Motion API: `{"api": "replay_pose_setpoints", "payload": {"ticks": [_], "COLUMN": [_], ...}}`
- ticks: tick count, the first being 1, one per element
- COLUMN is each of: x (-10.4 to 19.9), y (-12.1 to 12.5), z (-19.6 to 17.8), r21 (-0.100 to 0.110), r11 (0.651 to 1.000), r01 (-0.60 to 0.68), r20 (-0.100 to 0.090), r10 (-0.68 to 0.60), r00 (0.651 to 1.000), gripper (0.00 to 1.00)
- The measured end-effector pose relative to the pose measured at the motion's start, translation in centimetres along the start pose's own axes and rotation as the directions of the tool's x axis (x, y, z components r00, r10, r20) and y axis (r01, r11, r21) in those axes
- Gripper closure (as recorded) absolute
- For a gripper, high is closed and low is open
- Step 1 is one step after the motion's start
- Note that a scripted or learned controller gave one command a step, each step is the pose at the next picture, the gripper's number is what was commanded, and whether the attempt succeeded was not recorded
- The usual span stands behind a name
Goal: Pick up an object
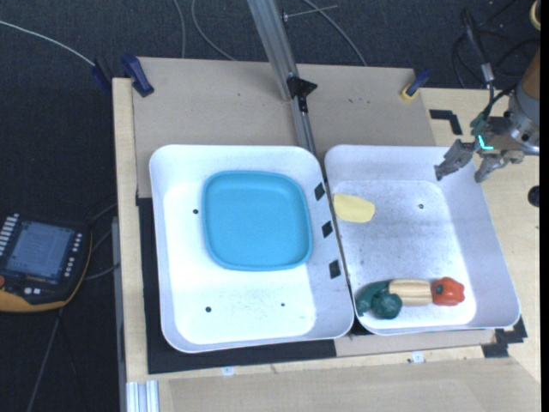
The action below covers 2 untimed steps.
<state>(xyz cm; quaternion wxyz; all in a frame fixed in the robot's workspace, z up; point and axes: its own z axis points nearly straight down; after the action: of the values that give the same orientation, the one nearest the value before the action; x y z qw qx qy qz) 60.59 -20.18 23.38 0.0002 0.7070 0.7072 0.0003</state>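
Two bins [171, 230]; one blue tray [257, 220].

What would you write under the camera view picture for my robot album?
Open gripper hovers at the right bin's far edge; a yellow piece and three toy foods wait inside.

Arm [527, 110] (right side) cut off by frame edge.

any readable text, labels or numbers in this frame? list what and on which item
No text can be read in this frame.
Handheld controller at the left edge: its screen is lit, but whatever it displays is too small and blurred to read.
Blue tray, yellow piece, and the green, tan and red toys in the right bin: no markings visible.
Pincer: no label legible.
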Motion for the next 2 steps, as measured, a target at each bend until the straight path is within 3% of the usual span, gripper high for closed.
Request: {"api": "replay_pose_setpoints", "payload": {"ticks": [1, 2], "x": [0.0, 0.4], "y": [0.0, 0.1], "z": [0.0, 6.2], "r21": [0.0, 0.005], "r11": [1.0, 1.0], "r01": [0.0, 0.0], "r20": [0.0, -0.001], "r10": [0.0, 0.0], "r00": [1.0, 1.0], "gripper": [0.0, 0.0]}}
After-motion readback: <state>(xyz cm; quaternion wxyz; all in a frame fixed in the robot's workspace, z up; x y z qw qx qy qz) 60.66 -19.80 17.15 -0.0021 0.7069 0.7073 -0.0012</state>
